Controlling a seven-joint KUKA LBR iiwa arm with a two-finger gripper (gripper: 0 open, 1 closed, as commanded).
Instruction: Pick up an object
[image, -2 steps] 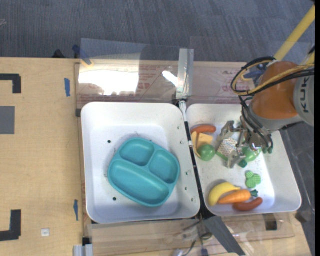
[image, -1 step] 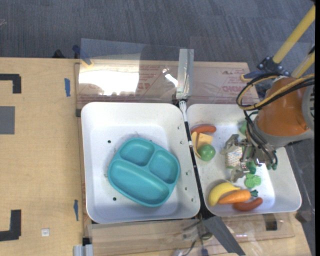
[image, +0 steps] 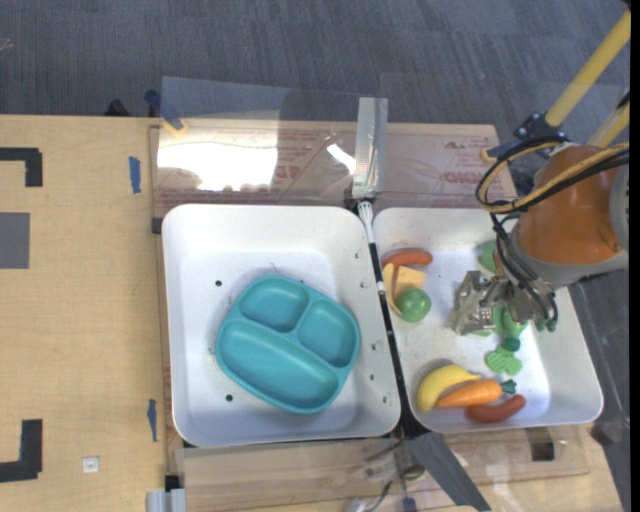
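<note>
**Pick not yet made**

Nearest, in right white bin (image: 575, 390): yellow plastic banana (image: 442, 381), orange carrot (image: 472, 393), red chili (image: 497, 409). Farther: green toy pieces (image: 503, 358), then metal pincer (image: 478, 305) low among them; can't tell how wide it's open or if it's got anything. Beyond: green apple (image: 413, 303). Left bin w/ teal divided plate (image: 288, 343). Lift still to do, prob.

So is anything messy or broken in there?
Nothing looks broken or spilled. The teal plate sits a bit crooked in the left bin. The toy food, like the banana and carrot, lies jumbled in the right bin.
</note>
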